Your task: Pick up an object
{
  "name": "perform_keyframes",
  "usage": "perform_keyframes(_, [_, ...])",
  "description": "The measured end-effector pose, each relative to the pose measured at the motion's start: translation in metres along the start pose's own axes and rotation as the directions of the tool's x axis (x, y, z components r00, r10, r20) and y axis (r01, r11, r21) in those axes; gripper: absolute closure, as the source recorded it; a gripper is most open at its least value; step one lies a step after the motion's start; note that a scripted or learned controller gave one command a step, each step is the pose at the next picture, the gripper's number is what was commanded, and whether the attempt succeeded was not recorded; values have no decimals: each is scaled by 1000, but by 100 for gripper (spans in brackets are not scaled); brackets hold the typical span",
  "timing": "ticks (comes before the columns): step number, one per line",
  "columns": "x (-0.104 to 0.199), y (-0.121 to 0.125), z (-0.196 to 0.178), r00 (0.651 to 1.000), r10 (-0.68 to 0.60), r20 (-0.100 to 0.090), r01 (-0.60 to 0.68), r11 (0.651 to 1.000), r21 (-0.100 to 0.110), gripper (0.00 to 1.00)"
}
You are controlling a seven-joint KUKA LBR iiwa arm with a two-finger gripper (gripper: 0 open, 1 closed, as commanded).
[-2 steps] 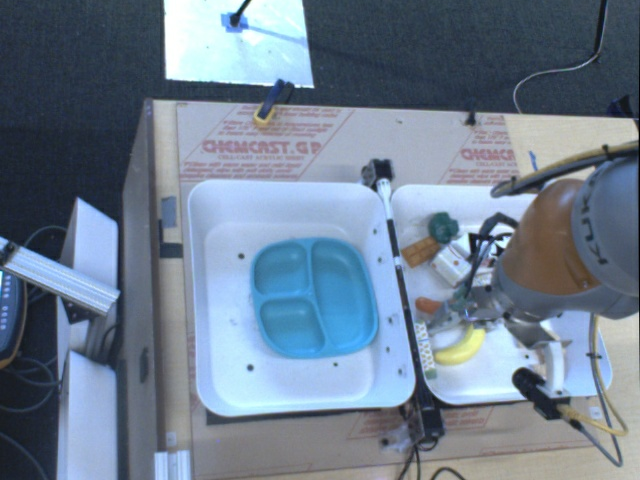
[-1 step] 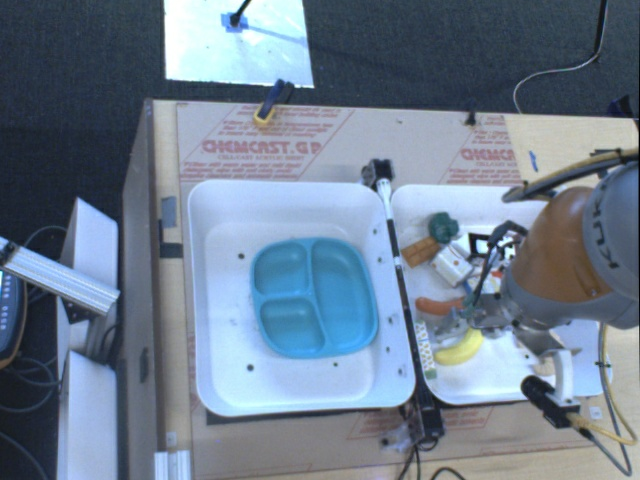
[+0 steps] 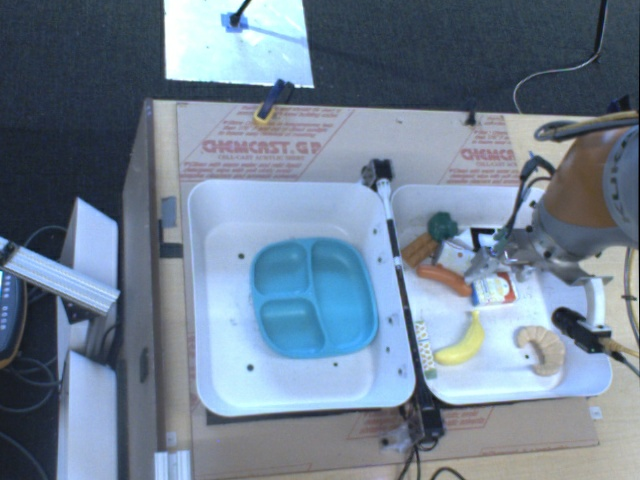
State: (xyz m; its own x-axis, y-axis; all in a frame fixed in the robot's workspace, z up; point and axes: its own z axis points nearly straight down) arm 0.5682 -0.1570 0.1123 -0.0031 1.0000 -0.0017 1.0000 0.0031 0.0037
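the arm (image 3: 590,183) reaches in from the right over the right bin (image 3: 600,373), its jaws (image 3: 488,264) low among the toys, just above a small white carton (image 3: 493,289); whether they are open or gripping cannot be told. a hot dog (image 3: 443,276) and a carrot (image 3: 428,240) lie to the left, a banana (image 3: 462,341) and a croissant (image 3: 541,349) nearer the front. the left bin (image 3: 215,368) holds a blue tray (image 3: 312,297).

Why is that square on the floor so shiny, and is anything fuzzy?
Camera view: the square sheet on the dark floor bounces light back, so it glares nearly white; the bins look bright and evenly lit with soft shadows; the gripper over the small carton is a bit blurry, while the blue tray and banana look fairly sharp.
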Motion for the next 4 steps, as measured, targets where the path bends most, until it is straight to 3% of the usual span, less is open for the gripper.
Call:
perform_keyframes(1, [27, 65, 28, 1000, 0, 1, 0, 1000, 4, 0])
perform_keyframes(2, [36, 80, 29, 1000, 14, 9, -15, 999, 34, 0])
perform_keyframes(3, [5, 101, -56, 1000, 1, 0, -1, 1000, 2, 0])
perform_keyframes(4, [-16, 98, -36, 1000, 4, -1, -4, 1000, 14, 0])
